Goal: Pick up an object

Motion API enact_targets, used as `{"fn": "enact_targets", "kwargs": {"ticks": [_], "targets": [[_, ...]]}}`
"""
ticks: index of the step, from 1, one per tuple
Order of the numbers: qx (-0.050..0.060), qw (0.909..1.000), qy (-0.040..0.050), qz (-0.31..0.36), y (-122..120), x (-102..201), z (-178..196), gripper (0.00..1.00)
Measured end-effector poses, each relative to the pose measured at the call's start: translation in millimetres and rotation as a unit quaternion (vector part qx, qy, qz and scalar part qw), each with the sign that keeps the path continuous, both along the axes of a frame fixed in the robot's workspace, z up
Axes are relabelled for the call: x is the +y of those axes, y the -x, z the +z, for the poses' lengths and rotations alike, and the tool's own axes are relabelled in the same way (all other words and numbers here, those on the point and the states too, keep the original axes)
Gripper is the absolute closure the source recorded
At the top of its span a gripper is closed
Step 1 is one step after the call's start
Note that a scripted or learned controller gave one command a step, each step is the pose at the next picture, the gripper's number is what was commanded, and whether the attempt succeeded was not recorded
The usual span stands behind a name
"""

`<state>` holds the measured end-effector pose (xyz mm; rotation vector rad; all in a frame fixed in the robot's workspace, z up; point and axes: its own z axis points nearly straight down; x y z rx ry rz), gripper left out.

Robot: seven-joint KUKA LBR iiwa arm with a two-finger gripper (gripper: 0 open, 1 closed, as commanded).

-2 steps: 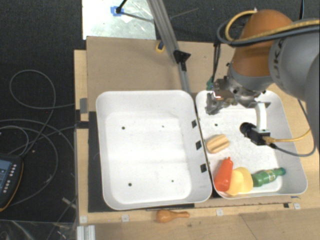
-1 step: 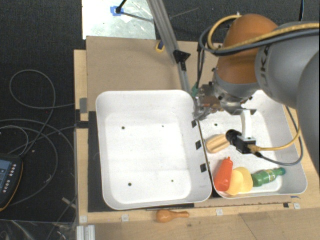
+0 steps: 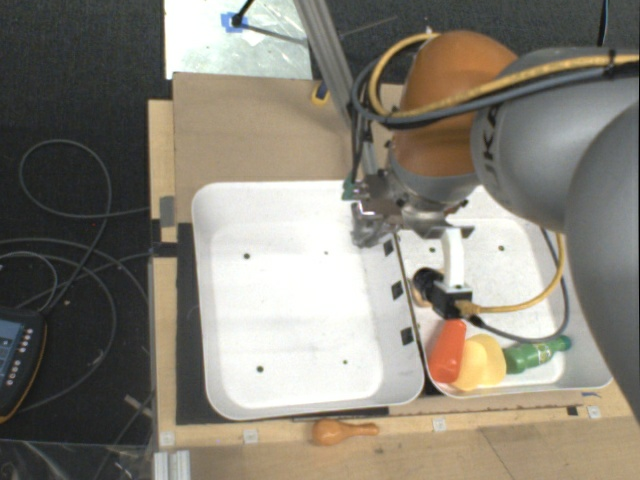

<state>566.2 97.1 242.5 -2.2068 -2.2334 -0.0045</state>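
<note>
3 items, carrot [image 3: 447, 352], lemon [image 3: 481, 363] & bottle [image 3: 534, 354], sit at right bin [image 3: 520, 236] front edge; gripper [image 3: 372, 220] near divider, finger state n/a, approach step, next: move to carrot & descend.

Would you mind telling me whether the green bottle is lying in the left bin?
No, the green bottle lies in the right bin, at its near edge beside the yellow object.

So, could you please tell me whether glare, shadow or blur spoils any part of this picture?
Camera view: the white bins are evenly lit with soft shadow along the rims; a bright patch of floor at the top is washed out by glare; the arm, close to the lens, looks soft; the toys in the right bin's corner are slightly fuzzy.
</note>
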Motion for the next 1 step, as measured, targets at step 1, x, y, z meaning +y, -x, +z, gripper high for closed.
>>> {"fn": "enact_targets", "kwargs": {"ticks": [1], "targets": [[0.000, 1.0000, 0.0010, -0.004, -0.7, -4.2, -0.4, 0.00]]}}
